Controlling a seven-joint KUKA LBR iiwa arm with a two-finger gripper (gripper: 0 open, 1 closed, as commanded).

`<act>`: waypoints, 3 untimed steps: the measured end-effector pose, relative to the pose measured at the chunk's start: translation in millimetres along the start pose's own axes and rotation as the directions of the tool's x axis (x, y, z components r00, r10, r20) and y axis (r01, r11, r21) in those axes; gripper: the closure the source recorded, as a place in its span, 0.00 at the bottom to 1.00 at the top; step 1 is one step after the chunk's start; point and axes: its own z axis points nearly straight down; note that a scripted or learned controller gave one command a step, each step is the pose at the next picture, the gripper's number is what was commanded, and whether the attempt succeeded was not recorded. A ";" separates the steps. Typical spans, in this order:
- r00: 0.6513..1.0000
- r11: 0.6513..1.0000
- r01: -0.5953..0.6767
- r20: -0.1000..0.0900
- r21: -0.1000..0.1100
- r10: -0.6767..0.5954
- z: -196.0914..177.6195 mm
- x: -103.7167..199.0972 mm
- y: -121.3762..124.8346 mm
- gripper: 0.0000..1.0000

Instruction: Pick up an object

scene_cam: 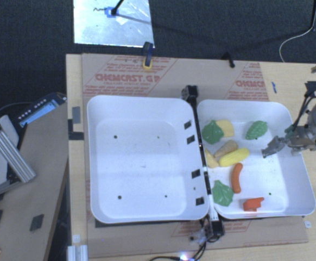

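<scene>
Robot gripper [271, 148] poised over right bin [299, 173] of toy food.
Its grip state cannot be told; candidates lie left of it, nearest the yellow piece [234, 157] and orange sausage [237, 178], probably targets.

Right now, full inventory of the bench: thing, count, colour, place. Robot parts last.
bins: 2, white, side by side on the bench
green toys: 3, right bin; two near its top, one at lower left
yellow toys: about 3, right bin, left-centre cluster
tan piece: 1, between the yellow ones
orange sausage: 1, right bin centre
orange-red toy: 1, right bin bottom edge
clamp: 1, yellow and blue, board's top edge
tool: 1, grey, over right bin's right side
</scene>
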 end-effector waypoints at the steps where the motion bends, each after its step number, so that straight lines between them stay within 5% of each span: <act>1: 1.000 1.000 0.001 -0.001 -0.011 -0.001 100.4 51.3 -3.7 0.00; 2: 1.000 1.000 0.003 0.009 -0.007 -0.003 99.2 112.5 18.6 0.00; 3: 1.000 1.000 -0.002 0.003 -0.004 0.002 89.2 111.0 17.8 1.00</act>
